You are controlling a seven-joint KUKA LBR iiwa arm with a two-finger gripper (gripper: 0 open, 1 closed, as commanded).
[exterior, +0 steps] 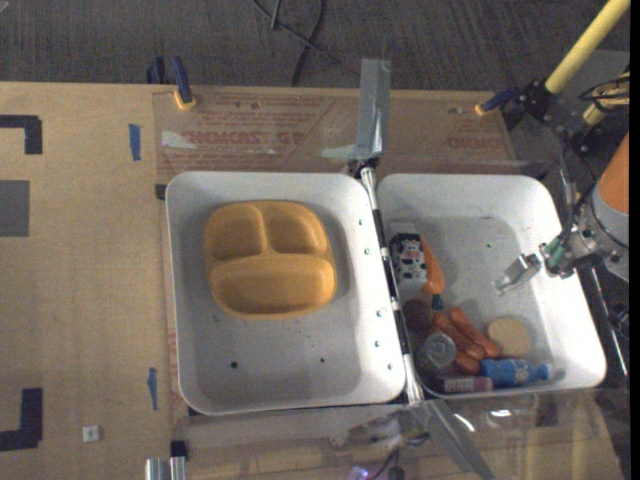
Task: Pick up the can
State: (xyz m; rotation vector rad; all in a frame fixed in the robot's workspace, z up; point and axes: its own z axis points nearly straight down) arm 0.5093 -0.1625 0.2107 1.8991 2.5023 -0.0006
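1. The can [437,351] sits in the right bin [500,200], in the front-left clutter beside the orange sausages [463,332].
2. The gripper [521,270], fingers spread and empty, hovers rightward and behind it, well apart.

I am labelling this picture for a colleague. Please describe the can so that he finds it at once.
Look in the right bin, at the pile in its near-left corner. The can lies there beside the orange sausages: the only grey, round, metallic-looking thing.
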